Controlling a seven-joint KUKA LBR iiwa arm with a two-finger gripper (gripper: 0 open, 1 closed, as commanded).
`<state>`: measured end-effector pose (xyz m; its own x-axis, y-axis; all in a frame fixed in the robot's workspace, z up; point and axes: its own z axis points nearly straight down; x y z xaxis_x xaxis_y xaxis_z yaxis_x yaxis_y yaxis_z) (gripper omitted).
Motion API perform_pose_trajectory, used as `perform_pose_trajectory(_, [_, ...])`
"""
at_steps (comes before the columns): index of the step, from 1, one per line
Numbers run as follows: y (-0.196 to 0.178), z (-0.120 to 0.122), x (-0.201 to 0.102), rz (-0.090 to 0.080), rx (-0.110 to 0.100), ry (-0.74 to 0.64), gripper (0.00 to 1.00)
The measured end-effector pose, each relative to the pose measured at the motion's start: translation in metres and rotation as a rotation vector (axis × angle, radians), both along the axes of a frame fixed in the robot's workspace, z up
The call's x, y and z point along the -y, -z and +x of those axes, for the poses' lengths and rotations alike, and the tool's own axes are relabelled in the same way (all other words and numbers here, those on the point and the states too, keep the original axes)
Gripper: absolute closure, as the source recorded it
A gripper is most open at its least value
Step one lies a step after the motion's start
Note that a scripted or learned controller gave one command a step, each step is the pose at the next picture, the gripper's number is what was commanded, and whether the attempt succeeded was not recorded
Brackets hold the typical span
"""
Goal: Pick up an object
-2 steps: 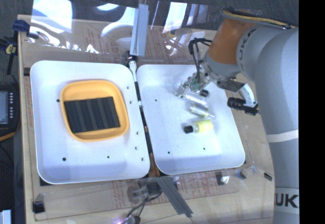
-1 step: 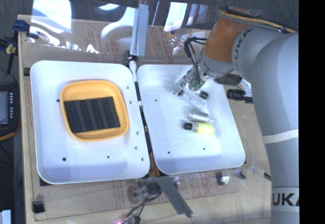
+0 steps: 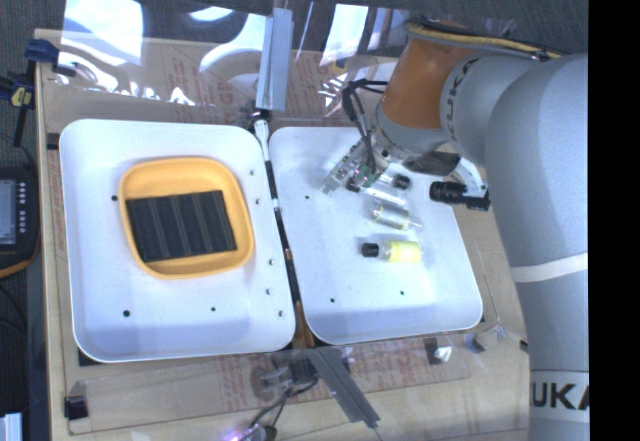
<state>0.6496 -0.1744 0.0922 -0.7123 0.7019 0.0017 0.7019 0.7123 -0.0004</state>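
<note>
One gripper (image 3: 338, 176) hangs low at the back of the right bin (image 3: 440, 299), its tip a pale blur, so whether it is open or clamped on anything I cannot tell. Just beside it lies a small clear bottle (image 3: 392, 216), probably its target, with a yellow bottle (image 3: 400, 251) nearer the front. The arm (image 3: 520, 159) covers the bin's back right corner, and an orange tray (image 3: 135, 184) sits apart in the left bin (image 3: 90, 259).

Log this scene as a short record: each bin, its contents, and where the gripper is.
left bin: holds a yellow tray with a dark ribbed insert
right bin: holds a yellow bottle with a black cap, and a clear vial
gripper: low over the right bin's rear part, near the clear vial
</note>
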Motion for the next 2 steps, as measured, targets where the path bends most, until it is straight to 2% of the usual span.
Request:
perform_pose_trajectory(1, [0.0, -0.005, -0.028, 0.0, -0.001, -0.024, 1.0])
perform_pose_trajectory(2, [-0.075, 0.001, -0.017, -0.001, 0.004, -0.05, 1.0])
